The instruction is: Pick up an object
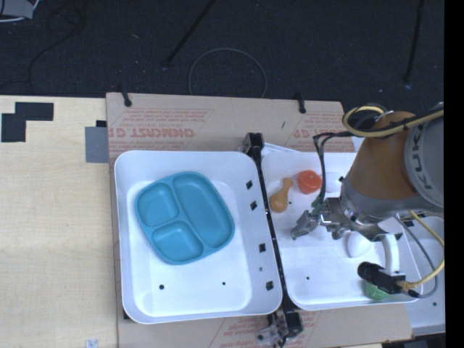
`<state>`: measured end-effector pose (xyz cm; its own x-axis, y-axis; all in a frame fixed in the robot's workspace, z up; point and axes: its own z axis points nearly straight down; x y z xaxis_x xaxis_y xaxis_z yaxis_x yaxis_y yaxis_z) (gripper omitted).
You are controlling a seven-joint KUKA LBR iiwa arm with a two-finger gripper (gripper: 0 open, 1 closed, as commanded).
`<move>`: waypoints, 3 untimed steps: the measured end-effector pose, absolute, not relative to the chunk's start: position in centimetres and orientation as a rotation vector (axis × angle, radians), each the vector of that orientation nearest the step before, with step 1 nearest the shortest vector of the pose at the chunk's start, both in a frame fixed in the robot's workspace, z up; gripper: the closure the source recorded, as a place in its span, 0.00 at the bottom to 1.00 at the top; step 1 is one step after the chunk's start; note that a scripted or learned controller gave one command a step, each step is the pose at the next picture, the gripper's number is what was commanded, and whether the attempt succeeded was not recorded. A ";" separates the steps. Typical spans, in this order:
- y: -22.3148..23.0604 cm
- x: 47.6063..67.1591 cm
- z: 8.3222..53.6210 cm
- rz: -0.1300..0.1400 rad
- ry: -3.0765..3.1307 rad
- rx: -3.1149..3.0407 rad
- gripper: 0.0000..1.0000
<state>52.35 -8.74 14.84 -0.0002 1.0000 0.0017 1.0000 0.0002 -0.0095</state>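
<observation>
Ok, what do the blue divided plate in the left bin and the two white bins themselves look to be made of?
The blue three-compartment plate looks like moulded plastic with a matte finish: uniform colour, soft rounded ridges, no sharp glare. The white shallow left bin and white shallow right bin look like smooth plastic too, with rounded corners and an even, slightly glossy surface, though coated metal can't be ruled out.

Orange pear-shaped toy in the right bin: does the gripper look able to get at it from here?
Probably yes. The orange pear-shaped toy lies exposed just beyond the gripper, nothing between; the red ball beside it might crowd it.
</observation>
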 end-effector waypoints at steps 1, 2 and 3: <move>-8.7 51.6 10.3 0.007 -2.216 -2.216 0.00; -8.6 51.5 8.7 0.004 -2.218 -2.219 0.00; -8.8 51.6 9.9 0.002 -2.210 -2.229 1.00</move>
